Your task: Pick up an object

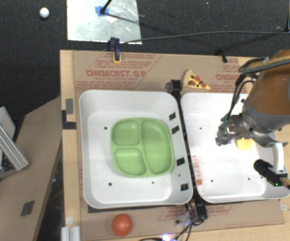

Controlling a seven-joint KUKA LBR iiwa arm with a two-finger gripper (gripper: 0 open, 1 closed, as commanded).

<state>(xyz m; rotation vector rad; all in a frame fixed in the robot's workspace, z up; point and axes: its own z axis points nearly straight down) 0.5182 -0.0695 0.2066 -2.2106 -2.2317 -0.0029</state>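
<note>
My fingers (pixel 224 136) hang low in the right bin (pixel 205 179), can't tell if open or shut, w/ the yellow object (pixel 244 144) just beside them to the right, apparently ungrasped, so pick not done yet, lift still left.

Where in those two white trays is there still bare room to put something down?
The right bin is bare between the divider and the gripper; it is crowded near the yellow object. The left bin has only a rim strip around the green plate.
</note>
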